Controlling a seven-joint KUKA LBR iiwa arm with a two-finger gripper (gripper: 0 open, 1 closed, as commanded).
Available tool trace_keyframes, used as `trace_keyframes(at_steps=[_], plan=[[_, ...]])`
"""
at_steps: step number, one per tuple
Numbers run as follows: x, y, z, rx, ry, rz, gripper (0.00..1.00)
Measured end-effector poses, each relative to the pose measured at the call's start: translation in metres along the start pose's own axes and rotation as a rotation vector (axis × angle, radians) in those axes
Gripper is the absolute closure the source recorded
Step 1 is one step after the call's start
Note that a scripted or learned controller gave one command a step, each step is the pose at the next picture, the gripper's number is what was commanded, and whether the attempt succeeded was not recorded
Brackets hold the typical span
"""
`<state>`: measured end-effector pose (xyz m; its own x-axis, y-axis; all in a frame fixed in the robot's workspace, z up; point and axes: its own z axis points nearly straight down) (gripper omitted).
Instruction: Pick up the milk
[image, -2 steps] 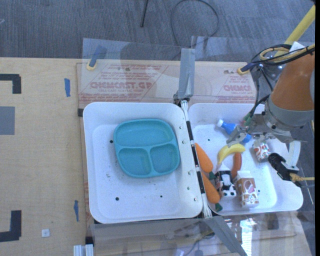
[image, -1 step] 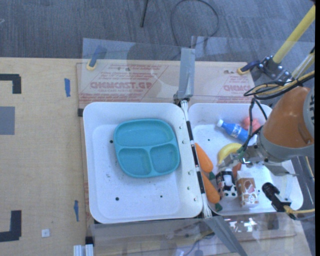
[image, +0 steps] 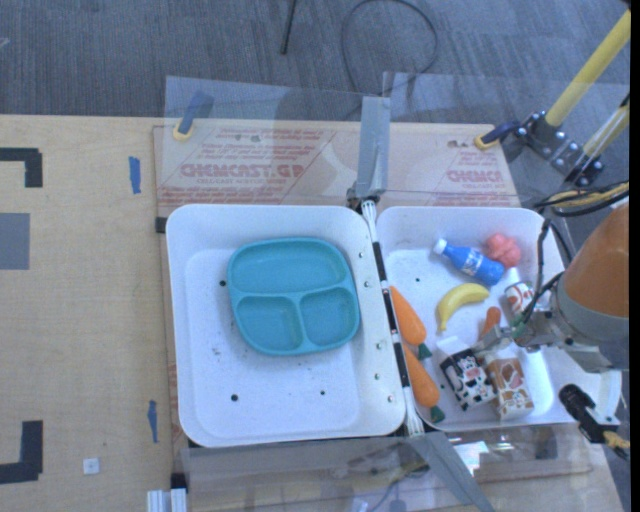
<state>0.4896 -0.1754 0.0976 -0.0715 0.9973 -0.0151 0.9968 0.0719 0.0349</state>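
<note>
Lying flat, milk carton (image: 467, 379) (cow-spotted) runs lengthwise upper-left to lower-right.

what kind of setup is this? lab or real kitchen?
Most likely a lab test bench, not a kitchen: two white bins taped on a wooden bench, toy food such as a banana and carrots, and a robot arm reaching in.

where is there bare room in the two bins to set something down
Left bin: bare floor along its left side and front, around the blue plate. Right bin: one small patch at the back left, bordered by the bottle, banana and carrot. Its front is crowded with the milk, a brown carton and the pincer.
</note>
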Motion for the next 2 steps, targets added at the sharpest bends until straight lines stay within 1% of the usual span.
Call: trace_keyframes(at_steps=[1, 2], plan=[[0.091, 0.057, -0.086, 0.034, 0.015, -0.009, 0.00], [0.068, 0.015, -0.017, 0.033, 0.019, -0.204, 0.00]])
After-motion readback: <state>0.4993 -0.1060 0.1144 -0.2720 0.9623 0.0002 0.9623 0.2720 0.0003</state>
